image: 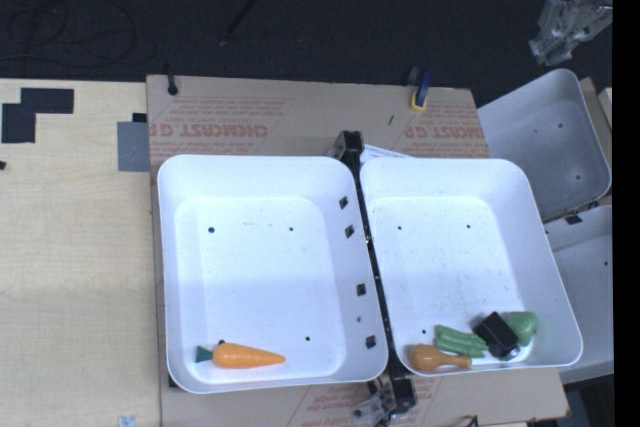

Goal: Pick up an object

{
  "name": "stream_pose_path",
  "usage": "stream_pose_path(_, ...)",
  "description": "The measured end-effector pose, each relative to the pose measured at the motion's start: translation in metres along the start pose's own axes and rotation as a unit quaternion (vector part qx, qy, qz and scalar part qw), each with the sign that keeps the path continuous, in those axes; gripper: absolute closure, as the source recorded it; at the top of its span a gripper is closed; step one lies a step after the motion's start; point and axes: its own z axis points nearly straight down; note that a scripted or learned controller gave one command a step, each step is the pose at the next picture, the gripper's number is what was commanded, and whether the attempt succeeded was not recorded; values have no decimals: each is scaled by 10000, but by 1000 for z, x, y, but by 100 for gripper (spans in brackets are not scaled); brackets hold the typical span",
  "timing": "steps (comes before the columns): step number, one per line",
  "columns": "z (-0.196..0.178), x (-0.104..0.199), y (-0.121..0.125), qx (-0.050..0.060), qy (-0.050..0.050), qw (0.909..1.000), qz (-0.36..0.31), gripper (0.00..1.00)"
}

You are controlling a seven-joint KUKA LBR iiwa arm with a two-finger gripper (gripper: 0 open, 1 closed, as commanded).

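Even overhead light falls on my bench, bright enough that the two white bins (pixel 260 177) nearly wash out, with soft grey shading along their inner walls. The carrot (pixel 245 355) casts almost no shadow. Beyond the bench the background sinks into near black. My gripper (pixel 570 20), in the upper right corner, looks dim, grainy and slightly blurred. The picture is soft overall.

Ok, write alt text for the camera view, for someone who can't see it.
Two shallow white plastic bins sit side by side: the left bin holds an orange toy carrot, the right bin a green bean pod, a tan pear-shaped toy and a black block. The metal gripper hangs top right.
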Motion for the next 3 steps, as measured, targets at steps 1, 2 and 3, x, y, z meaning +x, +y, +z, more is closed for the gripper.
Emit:
stream_pose_path(1,268,22,10,69,16,10000,16,100)
stream_pose_path(2,188,68,35,-63,8,10000,-16,100)
stream_pose_path(3,309,121,32,37,11,10000,-13,100)
